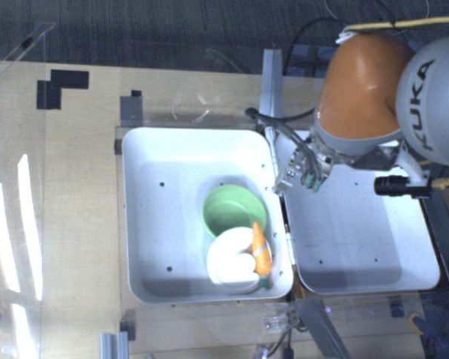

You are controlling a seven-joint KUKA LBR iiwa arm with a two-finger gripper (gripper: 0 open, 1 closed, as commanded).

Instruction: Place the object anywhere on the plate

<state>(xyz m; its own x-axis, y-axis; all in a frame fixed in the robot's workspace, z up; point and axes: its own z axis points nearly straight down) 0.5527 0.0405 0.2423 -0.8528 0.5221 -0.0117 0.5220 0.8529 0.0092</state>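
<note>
A small orange carrot-like object (260,250) lies on the right edge of a white plate (230,259) in the left bin (157,215), near that bin's front right corner. A green bowl (232,206) sits just behind the plate and touches it. My gripper (298,172) hangs above the divide between the two bins, up and to the right of the bowl and well apart from the orange object. Nothing shows between its fingers.
The right bin (374,253) lies under the arm's wrist. The arm's orange band (363,88) and grey body take up the upper right. Cables run behind the bins. A metal post (272,81) stands at the back between the bins.
</note>
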